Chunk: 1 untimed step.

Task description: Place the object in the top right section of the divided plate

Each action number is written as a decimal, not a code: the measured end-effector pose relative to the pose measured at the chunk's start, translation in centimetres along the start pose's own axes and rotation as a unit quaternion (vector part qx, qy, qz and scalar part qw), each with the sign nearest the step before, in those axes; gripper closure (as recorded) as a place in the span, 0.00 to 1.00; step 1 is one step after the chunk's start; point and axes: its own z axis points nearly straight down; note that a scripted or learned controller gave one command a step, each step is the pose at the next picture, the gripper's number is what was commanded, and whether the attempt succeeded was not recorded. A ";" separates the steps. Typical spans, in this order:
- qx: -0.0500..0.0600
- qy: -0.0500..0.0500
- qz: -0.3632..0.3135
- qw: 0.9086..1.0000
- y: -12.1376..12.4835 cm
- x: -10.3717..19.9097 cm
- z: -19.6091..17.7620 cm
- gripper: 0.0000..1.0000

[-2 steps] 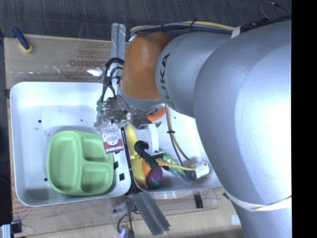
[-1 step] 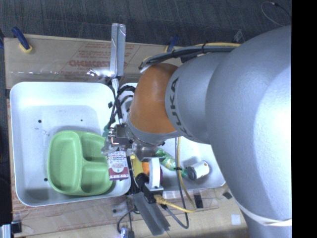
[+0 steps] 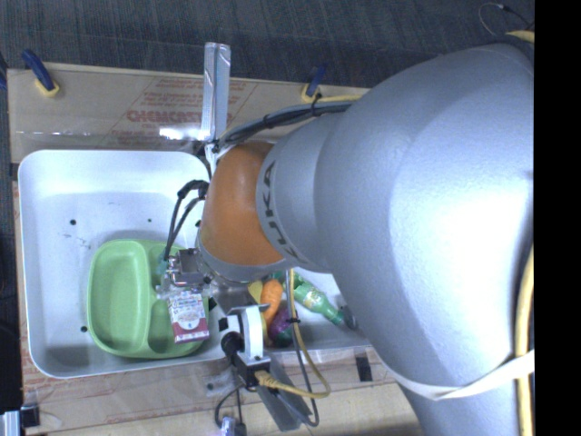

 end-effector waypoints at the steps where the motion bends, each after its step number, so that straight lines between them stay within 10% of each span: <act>1: -0.002 0.001 -0.008 1.000 3.6 -3.6 -5.2 1.00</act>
